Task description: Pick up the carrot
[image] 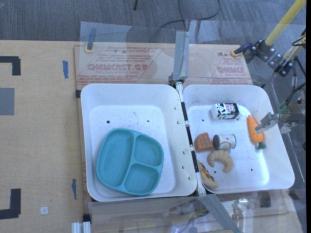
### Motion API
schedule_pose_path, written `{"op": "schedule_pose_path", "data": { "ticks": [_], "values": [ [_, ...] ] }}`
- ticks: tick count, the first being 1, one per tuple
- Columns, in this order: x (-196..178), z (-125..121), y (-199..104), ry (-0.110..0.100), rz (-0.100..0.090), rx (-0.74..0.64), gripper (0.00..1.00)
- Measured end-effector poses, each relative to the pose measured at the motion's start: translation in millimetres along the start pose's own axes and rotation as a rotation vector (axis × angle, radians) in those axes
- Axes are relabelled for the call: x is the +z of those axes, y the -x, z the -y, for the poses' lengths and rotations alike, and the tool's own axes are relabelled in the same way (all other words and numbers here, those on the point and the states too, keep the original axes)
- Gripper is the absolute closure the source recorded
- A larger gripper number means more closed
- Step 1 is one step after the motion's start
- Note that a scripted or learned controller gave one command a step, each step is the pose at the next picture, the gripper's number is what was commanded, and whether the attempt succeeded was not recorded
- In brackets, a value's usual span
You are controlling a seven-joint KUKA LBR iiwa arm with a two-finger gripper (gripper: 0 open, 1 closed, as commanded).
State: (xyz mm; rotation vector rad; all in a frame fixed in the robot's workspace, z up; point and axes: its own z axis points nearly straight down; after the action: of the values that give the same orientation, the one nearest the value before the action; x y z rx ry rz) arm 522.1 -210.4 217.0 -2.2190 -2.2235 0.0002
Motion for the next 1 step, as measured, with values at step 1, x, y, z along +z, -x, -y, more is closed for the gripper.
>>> {"op": "schedule_pose_path", "data": {
  "ticks": [1],
  "values": [
    [112.7, -25.2, 9.7, 0.004, -0.001, -0.211, 0.00]
  ]
}}
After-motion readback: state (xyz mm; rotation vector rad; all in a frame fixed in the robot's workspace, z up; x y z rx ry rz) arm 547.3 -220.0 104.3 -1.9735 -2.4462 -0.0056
